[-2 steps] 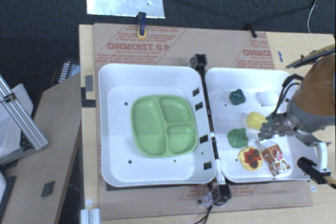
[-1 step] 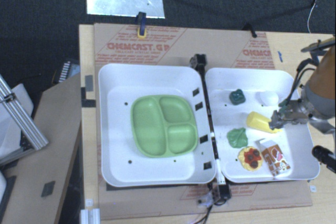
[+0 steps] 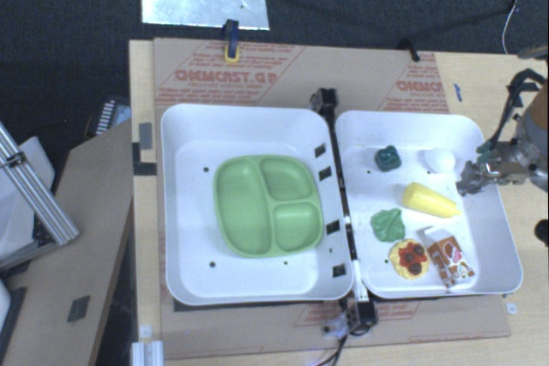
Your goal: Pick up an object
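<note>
Camera view: the tool [image 3: 470, 181] sits at the right bin's [image 3: 493, 223] right rim; whether it is released or clenched cannot be determined. Open floor remains along that bin's top-left area. Nearest the tool lies a yellow wedge-shaped block [image 3: 430, 201], beside a white ball [image 3: 440, 159]. The cardboard sheet [image 3: 283, 69] under both bins on the bench reads "CHEMCAST GP" in red.

The arm [image 3: 533, 152] runs off the right edge (its hand [image 3: 473, 178] too small to read).
</note>
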Motion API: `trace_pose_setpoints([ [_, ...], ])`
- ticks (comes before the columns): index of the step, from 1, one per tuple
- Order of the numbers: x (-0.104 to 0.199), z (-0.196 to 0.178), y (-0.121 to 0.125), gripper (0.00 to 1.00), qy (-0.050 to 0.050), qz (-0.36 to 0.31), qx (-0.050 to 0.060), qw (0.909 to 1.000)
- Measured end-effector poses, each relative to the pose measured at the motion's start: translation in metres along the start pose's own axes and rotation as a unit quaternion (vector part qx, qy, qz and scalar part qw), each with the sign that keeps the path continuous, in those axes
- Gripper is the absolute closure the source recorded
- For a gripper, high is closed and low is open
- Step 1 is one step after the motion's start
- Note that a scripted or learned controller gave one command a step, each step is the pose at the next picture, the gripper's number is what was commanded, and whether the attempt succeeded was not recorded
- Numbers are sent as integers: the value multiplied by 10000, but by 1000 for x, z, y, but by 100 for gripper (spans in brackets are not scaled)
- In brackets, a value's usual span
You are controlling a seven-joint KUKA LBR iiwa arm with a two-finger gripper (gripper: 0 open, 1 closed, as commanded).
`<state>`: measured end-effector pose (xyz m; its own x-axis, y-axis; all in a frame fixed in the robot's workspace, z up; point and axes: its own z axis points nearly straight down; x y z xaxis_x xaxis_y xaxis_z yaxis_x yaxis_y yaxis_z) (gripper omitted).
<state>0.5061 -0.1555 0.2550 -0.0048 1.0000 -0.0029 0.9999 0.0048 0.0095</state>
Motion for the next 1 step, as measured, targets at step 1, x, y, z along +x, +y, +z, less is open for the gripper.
trace_pose_setpoints([
  [1,0,-30,1,100,4,2,24,10000],
])
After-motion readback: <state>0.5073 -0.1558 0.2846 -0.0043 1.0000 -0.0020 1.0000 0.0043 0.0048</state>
